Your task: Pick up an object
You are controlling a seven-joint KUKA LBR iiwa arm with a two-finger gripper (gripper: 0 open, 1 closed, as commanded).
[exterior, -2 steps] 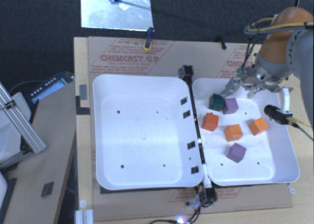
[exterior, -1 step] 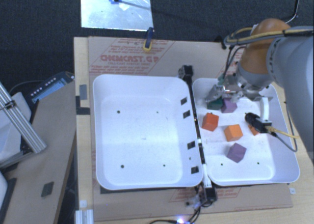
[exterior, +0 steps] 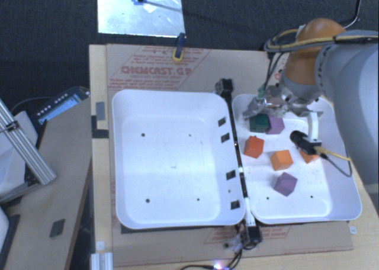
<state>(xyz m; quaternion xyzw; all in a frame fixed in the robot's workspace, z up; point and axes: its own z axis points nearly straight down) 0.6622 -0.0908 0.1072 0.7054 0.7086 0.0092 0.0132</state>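
- The end effector (exterior: 269,108) sits low over the far end of the right bin (exterior: 343,203), just above a dark green block (exterior: 259,123) and a purple block (exterior: 276,125) that touch each other; whether it is open or closed I cannot tell, as the wrist hides it.
- To do this step well, I judge it should commit to one block and centre on it, since the touching pair could jam or be nudged aside.
- Easier targets lie apart toward the bin's middle: an orange block (exterior: 254,146), another orange block (exterior: 282,159), and a second purple block (exterior: 285,183) nearer the near edge.
- A third orange piece (exterior: 308,156) lies partly under a black fitting with a yellow cable (exterior: 334,155).
- The left bin (exterior: 127,203) adjoins along a clipped divider, close to the green block, leaving little room on that side.
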